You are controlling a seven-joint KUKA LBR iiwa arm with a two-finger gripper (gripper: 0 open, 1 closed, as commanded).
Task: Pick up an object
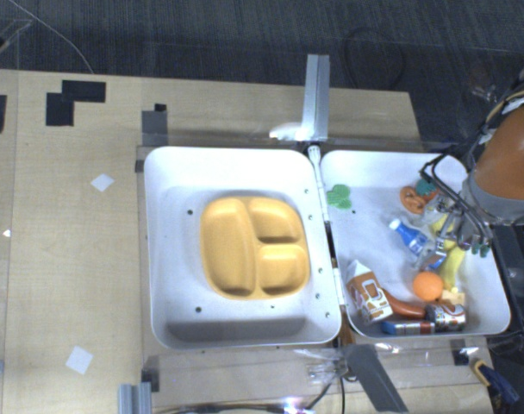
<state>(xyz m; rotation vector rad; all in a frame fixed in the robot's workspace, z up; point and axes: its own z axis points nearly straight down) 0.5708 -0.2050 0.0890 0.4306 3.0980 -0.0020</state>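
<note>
My gripper (456, 235) hangs low over the middle right of the right bin (365, 175), below the grey wrist and its orange band (514, 152). It is right above a blue bottle (410, 235) and a yellow banana (454, 264), and it partly covers both. An orange ball (428, 285) lies just in front of it. An orange pretzel-like toy (414, 198) lies behind it. Whether anything is gripped is hidden by cables and the wrist.
The right bin also holds a green piece (339, 197) at the back left, a brown carton (368, 294), a red sausage (406, 306) and a dark can (443, 319) along the front. The left bin (171, 231) holds a yellow compartment tray (252, 246).
</note>
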